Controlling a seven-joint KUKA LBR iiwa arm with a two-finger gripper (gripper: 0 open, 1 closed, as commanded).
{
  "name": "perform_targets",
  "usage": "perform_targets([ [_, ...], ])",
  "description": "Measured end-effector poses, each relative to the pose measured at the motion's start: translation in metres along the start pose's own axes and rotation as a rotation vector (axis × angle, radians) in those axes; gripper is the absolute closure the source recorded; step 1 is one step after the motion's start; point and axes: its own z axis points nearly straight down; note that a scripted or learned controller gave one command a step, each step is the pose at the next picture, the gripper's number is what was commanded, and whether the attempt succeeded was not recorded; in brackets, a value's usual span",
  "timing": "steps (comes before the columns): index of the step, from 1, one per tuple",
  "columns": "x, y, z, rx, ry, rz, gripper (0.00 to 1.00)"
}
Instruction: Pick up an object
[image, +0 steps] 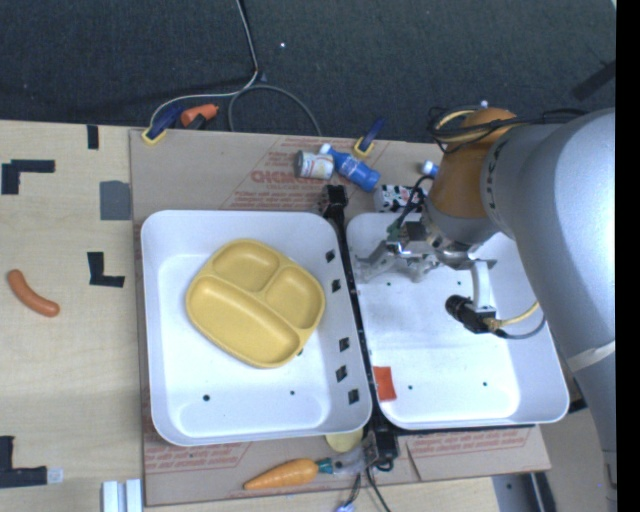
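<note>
My gripper (397, 258) hangs low over the far left corner of the right bin (520, 400), pointing toward the divider between the bins. I see nothing held in it. A small orange-red block (383, 382) lies on the right bin's floor near its front left corner, well in front of the gripper. In the left bin (170, 400) a yellow divided plate (256, 301) lies flat in the middle. The grey arm with its orange band (465, 185) covers the far right part of the right bin.
Black clips (345, 345) line the divider between the bins. Behind the bins lie a blue-and-white bottle (340, 165) and an orange clamp (200, 113). An orange carrot toy (285, 474) lies at the front edge. A sausage toy (33, 293) rests on the bench far left.
</note>
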Motion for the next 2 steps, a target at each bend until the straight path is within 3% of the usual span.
perform_targets([
  [1, -0.004, 0.035, 0.001, 0.001, 0.003, -0.003, 0.00],
  [2, 0.064, -0.025, -0.105, -0.003, 0.006, -0.007, 0.00],
])
